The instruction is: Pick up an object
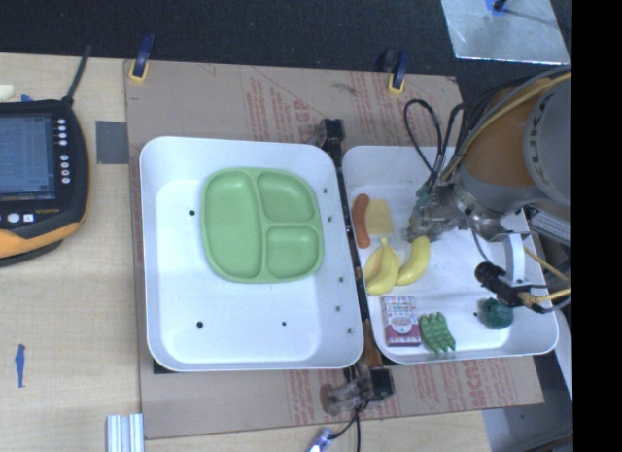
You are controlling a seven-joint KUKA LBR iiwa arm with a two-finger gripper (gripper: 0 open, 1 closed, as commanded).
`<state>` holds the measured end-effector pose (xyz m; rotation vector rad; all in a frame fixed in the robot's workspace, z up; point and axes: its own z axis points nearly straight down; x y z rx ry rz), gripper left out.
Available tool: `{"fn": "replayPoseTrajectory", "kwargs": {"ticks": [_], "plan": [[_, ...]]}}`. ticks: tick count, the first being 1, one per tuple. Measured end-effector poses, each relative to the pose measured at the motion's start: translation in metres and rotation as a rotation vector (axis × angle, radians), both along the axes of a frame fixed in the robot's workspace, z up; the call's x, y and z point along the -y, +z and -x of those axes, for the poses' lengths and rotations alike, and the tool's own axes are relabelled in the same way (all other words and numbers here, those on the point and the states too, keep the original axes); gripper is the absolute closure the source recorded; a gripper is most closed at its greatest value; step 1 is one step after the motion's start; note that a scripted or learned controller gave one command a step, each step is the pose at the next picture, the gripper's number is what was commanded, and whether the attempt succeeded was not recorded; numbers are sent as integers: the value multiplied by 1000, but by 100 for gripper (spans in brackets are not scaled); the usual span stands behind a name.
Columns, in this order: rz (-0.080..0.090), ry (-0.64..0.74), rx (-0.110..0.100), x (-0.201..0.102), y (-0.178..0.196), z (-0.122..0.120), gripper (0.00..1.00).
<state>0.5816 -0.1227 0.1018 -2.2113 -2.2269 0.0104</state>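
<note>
Gripper (434, 215) hangs over the right bin's (525, 343) upper middle; its grasp I cannot tell. Leftward-first: green divided plastic plate (260, 224) centres the left bin (175, 343); yellow bananas (398, 263) just below the gripper seem the likeliest pick.

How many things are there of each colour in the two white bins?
Green: 3, the divided plate, the bumpy toy and the dark round toy
Yellow: 3, two bananas and a pale block
Orange-red: 1, the sausage
Pink: 1, the small carton
Total: 8
</note>
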Motion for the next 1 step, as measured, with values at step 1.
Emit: {"fn": "replayPoseTrajectory", "kwargs": {"ticks": [1], "plan": [[-3, -3, 6, -53, 91, -73, 100]]}}
